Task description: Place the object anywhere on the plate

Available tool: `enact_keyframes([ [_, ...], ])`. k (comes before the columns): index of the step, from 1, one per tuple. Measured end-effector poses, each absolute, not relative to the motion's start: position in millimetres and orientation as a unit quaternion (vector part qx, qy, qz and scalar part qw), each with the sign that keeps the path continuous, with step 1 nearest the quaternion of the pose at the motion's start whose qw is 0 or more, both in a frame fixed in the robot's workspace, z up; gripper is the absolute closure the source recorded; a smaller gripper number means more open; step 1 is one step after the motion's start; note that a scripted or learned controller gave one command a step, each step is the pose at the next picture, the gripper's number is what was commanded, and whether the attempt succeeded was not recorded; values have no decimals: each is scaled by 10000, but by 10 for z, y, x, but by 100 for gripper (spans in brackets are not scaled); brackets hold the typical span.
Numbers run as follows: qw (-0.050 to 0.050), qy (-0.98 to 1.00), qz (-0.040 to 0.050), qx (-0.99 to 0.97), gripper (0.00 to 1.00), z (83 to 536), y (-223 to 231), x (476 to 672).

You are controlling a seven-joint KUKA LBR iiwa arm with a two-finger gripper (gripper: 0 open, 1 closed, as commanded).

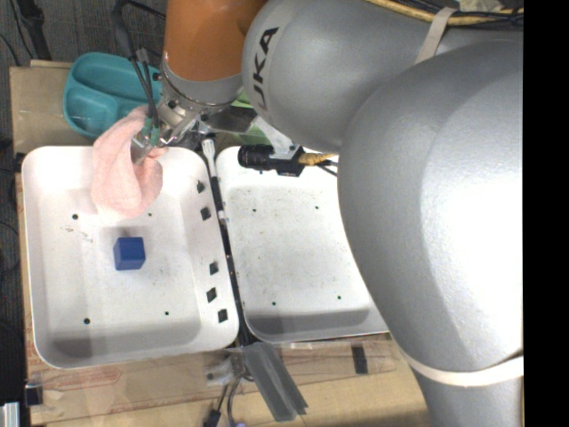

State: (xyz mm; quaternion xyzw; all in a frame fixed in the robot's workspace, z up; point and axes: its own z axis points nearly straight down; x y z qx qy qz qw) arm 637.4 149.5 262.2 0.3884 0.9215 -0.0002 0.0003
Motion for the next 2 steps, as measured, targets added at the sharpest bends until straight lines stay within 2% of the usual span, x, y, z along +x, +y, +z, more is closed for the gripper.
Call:
enact_keyframes([
  [1,-15,9676,-14,2525,100,2550,1479,6278],
  [2,12,9837,1,1799,100,2811,1884,6178],
])
